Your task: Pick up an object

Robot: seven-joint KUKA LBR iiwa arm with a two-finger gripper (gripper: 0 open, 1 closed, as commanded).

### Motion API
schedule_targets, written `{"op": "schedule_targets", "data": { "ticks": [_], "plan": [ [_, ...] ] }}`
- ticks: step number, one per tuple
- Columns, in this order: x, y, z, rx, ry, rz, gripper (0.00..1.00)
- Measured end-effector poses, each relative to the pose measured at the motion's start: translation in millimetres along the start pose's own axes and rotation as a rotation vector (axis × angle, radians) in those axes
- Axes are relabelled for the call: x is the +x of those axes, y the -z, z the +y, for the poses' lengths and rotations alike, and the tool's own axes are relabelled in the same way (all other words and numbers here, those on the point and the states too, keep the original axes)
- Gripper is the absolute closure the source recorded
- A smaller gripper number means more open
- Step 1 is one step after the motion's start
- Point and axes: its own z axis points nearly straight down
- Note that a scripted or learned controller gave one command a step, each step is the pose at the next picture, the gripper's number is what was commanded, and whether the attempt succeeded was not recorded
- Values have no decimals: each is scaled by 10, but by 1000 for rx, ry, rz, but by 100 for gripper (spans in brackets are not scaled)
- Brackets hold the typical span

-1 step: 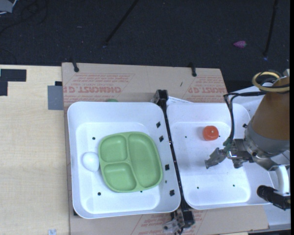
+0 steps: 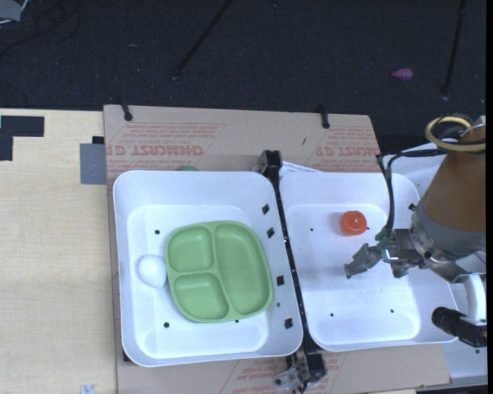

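Gripper (image 2: 362,264) low over right bin (image 2: 328,335), finger spread unclear, just below orange object (image 2: 353,222); nothing visibly held.

Light wooden bench (image 2: 41,253), cardboard sheet (image 2: 230,138), two white bins (image 2: 135,195) side by side

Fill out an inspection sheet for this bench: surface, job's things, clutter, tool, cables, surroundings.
Surface: two shallow white bins side by side, left bin and right bin, on cardboard sheet over a light wooden bench.
Job's things: orange round object in the right bin; green divided plate and white ball touching its left edge, in the left bin.
Clutter: nothing seen.
Tool: tool over the right bin, just below the orange object, holding nothing; finger state unclear.
Cables: black cable running along the arm; yellow loop above it.
Surroundings: dark floor behind the bench, with cables.
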Motion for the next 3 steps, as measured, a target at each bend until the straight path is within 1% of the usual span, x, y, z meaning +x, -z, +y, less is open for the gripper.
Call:
{"op": "schedule_targets", "data": {
  "ticks": [1, 2, 3],
  "plan": [
    [98, -482, 5, 5, 1, 1, 0],
    [98, -917, -2, 4, 0, 1, 0],
    [107, -1244, -4, -1, 0, 0, 0]
  ]
}}
